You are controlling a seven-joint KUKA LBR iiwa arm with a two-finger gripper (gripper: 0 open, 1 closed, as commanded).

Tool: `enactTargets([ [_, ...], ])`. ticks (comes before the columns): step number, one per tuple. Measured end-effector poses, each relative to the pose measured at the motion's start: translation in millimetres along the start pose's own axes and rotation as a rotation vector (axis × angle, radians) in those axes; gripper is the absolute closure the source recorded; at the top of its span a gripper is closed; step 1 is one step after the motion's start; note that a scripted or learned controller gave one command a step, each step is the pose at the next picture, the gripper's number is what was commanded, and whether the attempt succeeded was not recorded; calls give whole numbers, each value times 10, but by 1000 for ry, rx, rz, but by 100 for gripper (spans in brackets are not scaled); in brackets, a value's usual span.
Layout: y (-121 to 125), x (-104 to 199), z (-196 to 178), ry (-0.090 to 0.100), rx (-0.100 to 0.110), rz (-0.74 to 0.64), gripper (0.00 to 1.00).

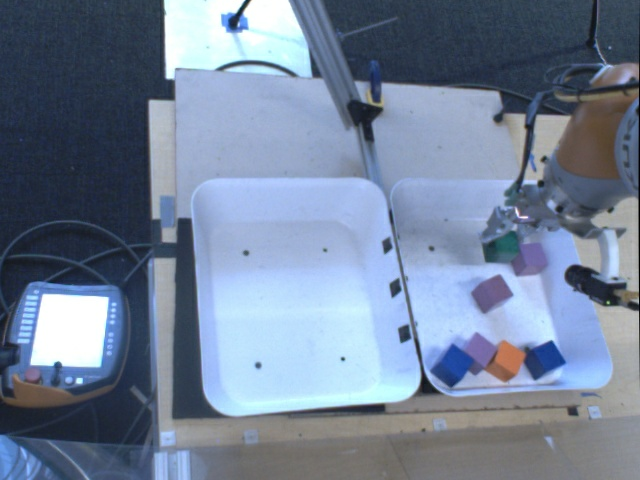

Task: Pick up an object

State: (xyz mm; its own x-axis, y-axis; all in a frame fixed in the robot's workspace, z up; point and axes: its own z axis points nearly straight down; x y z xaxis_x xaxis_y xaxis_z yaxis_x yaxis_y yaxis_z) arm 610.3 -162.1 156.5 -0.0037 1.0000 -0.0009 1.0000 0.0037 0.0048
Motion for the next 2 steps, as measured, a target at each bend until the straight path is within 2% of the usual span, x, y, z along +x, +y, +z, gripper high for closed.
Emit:
enactTargets([
  [1, -67, -44, -582, -1, -2, 1, 100],
  [2, -57, -44, -683, 0, 2, 0, 100],
])
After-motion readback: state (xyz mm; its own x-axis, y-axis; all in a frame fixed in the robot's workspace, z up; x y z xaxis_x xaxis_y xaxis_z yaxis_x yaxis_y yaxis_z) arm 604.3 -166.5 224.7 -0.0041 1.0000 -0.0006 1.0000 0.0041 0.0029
